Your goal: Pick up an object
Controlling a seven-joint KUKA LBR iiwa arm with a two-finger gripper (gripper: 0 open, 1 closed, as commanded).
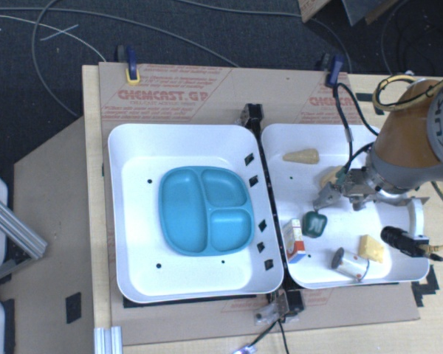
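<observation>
Overhead, the arm (410, 135) reaches in from the right over the right bin (310, 271), its end effector (338, 192) low near the bin's middle; whether it is open or closed cannot be told, and nothing is seen gripped. Just beside it, below and to the left, lies a small teal object (314, 224). A tan wedge (301, 155) sits near the bin's far side, a yellow block (371, 248) and a grey cylinder (347, 263) near its front edge, and a red-and-white piece (293, 240) against the left wall. The left bin (125, 198) holds a blue divided plate (205, 209). Both bins rest on the counter (96, 124).
</observation>
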